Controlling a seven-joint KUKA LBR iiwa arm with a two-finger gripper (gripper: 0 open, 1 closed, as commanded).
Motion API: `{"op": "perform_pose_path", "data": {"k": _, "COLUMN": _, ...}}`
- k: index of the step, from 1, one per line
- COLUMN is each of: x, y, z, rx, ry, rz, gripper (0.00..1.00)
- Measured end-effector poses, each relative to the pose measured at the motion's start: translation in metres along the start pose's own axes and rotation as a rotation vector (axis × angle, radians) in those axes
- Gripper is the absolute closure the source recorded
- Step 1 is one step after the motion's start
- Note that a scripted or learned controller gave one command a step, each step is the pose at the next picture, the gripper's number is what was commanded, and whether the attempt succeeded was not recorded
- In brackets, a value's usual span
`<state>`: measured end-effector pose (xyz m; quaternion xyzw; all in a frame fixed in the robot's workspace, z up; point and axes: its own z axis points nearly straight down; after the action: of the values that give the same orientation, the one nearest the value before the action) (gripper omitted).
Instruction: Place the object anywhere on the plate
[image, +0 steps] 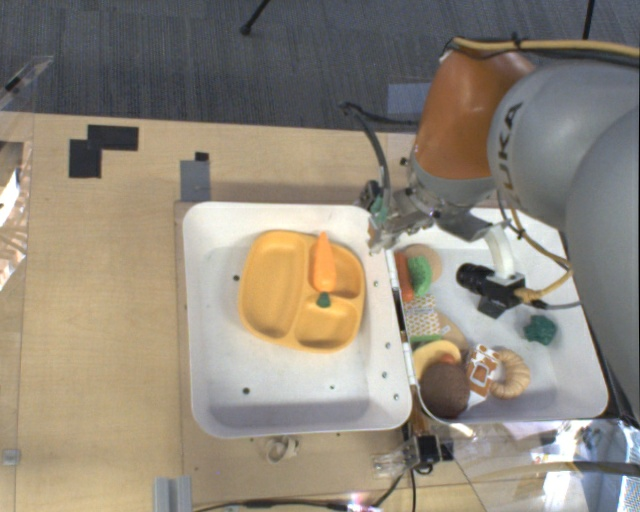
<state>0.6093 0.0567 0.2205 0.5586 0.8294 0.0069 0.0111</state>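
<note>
My arm (530, 130) hangs over the 2 bins (290, 400) — the carrot (323, 263) already lies on the plate (275, 295), across its divider, so placing looks done and withdrawing comes next. My gripper (385, 232) sits at the bins' shared edge — grip state: cannot tell.

From my remote view I could read only the "KUKA" lettering printed sideways in dark letters on the grey arm (560, 130) just beside its orange band (465, 110), and nothing else in frame carried text legible to me.
</note>
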Motion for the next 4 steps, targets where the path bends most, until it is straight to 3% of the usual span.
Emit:
{"op": "perform_pose_path", "data": {"k": 1, "x": 0.000, "y": 0.000, "z": 0.000, "rx": 0.001, "ry": 0.000, "rz": 0.000, "gripper": 0.00}}
{"op": "perform_pose_path", "data": {"k": 2, "x": 0.000, "y": 0.002, "z": -0.012, "rx": -0.006, "ry": -0.003, "rz": -0.008, "gripper": 1.00}}
{"op": "perform_pose_path", "data": {"k": 3, "x": 0.000, "y": 0.002, "z": -0.011, "rx": -0.005, "ry": -0.004, "rz": -0.009, "gripper": 0.00}}
{"op": "perform_pose_path", "data": {"k": 4, "x": -0.001, "y": 0.005, "z": -0.023, "rx": -0.013, "ry": -0.007, "rz": -0.016, "gripper": 1.00}}
